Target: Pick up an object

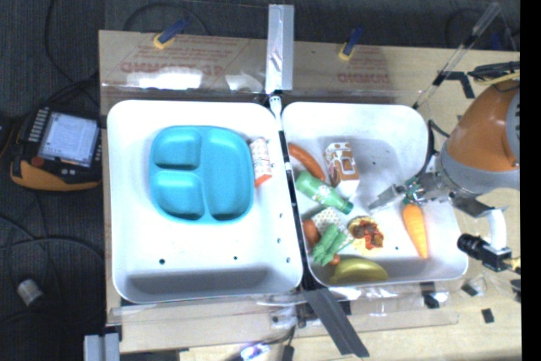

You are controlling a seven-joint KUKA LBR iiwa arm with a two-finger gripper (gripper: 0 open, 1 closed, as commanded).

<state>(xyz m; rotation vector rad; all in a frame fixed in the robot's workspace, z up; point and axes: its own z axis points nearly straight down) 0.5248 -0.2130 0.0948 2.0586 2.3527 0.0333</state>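
From the overhead camera, the arm [490,139] enters at the right edge and is cut off there; its orange band and grey wrist cover the right bin's [372,116] far right rim. The gripper [412,188] reaches down past that rim into the bin, but it is small and blurred against the white floor, and whether it is parted or closed I cannot tell.

Just below the gripper lies a toy carrot [413,229], orange with a green top, its top end pointing up toward the gripper and its tip toward the bin's near wall. The green top looks to be touching or almost touching the tool; contact cannot be settled from this angle.

The other toys are heaped toward the bin's left and near side, overlapping so that edges are hard to separate: an orange sausage-like piece [305,160], a white and brown packet [341,162], a green bottle [323,194], a green pod-shaped piece [330,245], a small brown and red item [366,232] whose kind is unclear, and a yellow-green banana [358,270] against the near wall.

In the left bin [127,207] a blue divided tray [203,173] lies flat, with a small white and red tube [261,160] just beside its right edge.
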